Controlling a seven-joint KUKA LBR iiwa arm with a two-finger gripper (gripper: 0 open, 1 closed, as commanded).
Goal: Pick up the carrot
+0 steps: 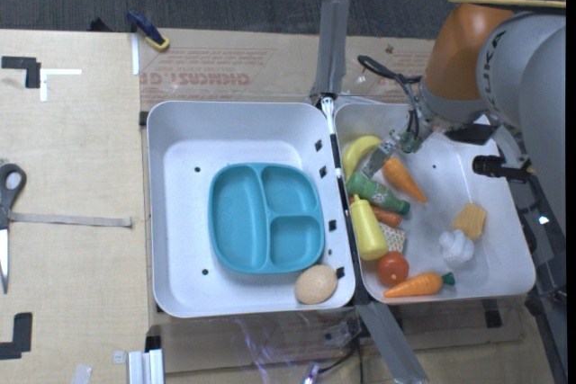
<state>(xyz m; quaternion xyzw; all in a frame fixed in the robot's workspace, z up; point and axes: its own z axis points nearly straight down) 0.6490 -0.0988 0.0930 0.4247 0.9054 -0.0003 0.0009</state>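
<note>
From the overhead camera view, we are seeing the gripper (393, 148) reaching into the right bin (495, 270), just beside the banana (358, 152). We cannot tell how wide it is standing. One carrot (404, 179) is lying right under it, long axis slanting, top end towards the banana. A second carrot (416, 285) is lying well below the banana, nearly level, green end pointing right.

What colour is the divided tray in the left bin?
The divided tray is light blue, a turquoise shade. It shows clearly in the camera view.
</note>
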